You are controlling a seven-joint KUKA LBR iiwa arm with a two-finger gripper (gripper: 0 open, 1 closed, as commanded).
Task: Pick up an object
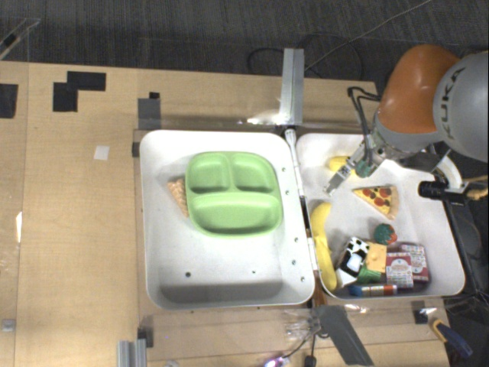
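My gripper [341, 176] hangs low over the back left part of the right bin [451, 228], pointing down and to the left. Its tip is just in front of a small yellow object [336, 163] and to the left of a pizza slice [378, 197]. I see nothing held in it. A banana [321, 239] lies along the bin's left wall. Further forward are a red and green strawberry-like toy [384, 233], a black and white object [353, 254], an orange block [374, 258], a red box [405, 264] and a marker [374, 289].
The left bin [164, 274] holds a green divided plate [231, 192] with a tan waffle-like piece [178, 196] at its left edge. A metal post [293, 90] stands behind the divider between the bins. Cables run behind the arm.
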